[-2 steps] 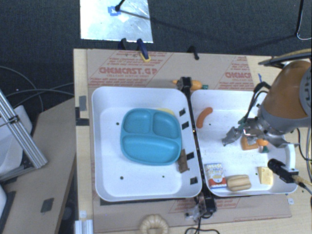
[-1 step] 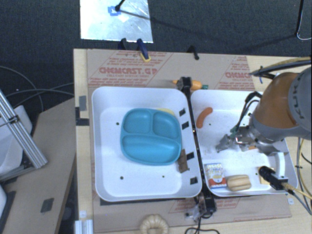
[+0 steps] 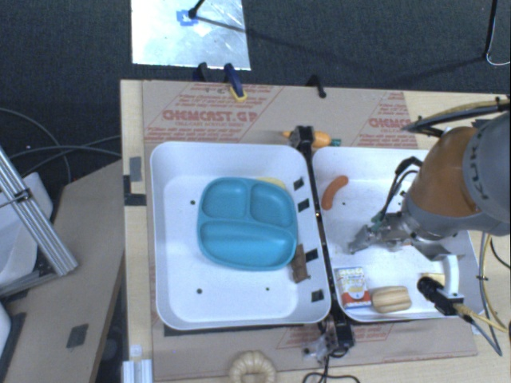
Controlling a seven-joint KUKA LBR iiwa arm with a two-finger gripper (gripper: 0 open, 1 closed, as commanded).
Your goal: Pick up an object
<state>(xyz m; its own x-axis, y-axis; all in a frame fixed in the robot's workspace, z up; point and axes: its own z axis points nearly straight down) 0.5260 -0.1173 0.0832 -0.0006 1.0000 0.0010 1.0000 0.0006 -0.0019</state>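
Pincer [image 3: 357, 244] fingers are seen low over the right bin [image 3: 363, 170] floor; how far apart they are set cannot be told, and nothing is seen held. A sausage [image 3: 334, 191] lies beyond it, a small carton [image 3: 352, 286] and bread roll [image 3: 390, 299] nearer. A blue divided plate [image 3: 246, 222] is seen leftward. "CHEMCAST GP" is printed on the bench [image 3: 209, 115] sheet.

Cut off by the right edge: arm [image 3: 471, 186]. Hidden under it: right bin [image 3: 359, 174] far side. Too small to read: packet [image 3: 352, 286].
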